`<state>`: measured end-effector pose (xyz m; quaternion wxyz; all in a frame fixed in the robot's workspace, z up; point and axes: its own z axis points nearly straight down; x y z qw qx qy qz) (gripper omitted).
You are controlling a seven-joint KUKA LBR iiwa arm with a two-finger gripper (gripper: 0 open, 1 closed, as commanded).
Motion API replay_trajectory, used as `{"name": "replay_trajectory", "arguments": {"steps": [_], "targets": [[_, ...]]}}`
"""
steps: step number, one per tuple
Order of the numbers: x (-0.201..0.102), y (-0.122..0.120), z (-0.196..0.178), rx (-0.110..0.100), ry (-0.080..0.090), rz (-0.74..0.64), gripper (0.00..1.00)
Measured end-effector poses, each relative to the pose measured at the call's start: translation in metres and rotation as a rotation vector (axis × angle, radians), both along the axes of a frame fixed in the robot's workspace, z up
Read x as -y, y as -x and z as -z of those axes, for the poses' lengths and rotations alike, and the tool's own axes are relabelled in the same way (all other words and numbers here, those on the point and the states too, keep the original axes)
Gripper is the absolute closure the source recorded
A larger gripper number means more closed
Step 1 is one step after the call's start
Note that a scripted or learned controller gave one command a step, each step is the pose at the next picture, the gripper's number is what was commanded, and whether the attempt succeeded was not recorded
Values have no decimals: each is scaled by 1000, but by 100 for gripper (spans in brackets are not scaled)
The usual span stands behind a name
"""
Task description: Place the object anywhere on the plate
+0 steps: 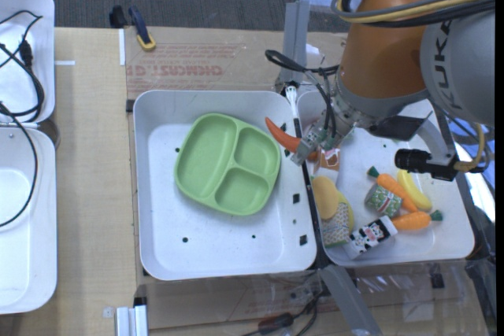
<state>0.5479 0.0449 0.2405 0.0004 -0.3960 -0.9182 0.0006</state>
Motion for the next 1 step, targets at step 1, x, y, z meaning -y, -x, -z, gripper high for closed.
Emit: {"name": "replay_trajectory", "arguments": {"steps": [1], "targets": [[1,0,0,0,0,1,0]]}}
